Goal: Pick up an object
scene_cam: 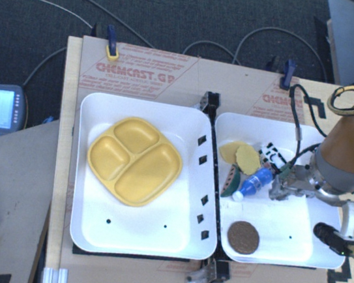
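A bench over dark carpet carries a board printed "CHEMCAST GP" under two white bins. The gripper hangs low in the right bin, just beside the blue bottle; its grip state cannot be told. Likely the approach step: next it must close squarely on the bottle.

tray in left bin | bottle, disc in right bin

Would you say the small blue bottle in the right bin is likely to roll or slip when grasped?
Probably: the blue bottle lies on its side, so its round body may roll. It looks small, likely light. It leans against neighbouring items, so nudging could shift them.
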`<state>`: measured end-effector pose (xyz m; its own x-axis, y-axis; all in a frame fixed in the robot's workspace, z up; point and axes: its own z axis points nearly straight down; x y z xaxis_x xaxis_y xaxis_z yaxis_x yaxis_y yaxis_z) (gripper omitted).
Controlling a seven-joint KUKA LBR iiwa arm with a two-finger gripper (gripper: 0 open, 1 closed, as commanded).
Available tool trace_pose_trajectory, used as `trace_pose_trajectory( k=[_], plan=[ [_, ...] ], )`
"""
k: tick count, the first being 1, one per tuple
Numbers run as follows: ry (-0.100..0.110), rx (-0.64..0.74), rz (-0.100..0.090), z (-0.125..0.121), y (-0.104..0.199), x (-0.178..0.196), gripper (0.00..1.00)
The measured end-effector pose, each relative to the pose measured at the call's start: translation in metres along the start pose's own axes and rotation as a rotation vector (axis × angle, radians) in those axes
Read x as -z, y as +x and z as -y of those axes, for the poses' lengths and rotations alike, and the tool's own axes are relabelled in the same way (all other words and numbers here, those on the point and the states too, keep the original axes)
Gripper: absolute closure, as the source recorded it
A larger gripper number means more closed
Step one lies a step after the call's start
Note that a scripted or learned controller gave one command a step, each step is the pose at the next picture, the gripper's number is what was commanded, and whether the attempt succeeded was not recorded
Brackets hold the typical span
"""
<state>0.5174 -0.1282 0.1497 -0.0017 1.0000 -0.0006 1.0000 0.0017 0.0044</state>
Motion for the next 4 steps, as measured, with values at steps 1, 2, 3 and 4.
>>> trace_pose_trajectory(
  k=[1,2,3,4],
  plan=[
    [-0.002,-0.002,0.001,0.006,-0.008,0.055,1.0],
    [0.001,-0.001,0.0,0.005,-0.008,0.073,1.0],
    [0.001,0.005,-0.002,-0.004,0.046,0.085,1.0],
    [0.003,0.005,-0.002,-0.017,0.105,0.08,1.0]
  ],
)
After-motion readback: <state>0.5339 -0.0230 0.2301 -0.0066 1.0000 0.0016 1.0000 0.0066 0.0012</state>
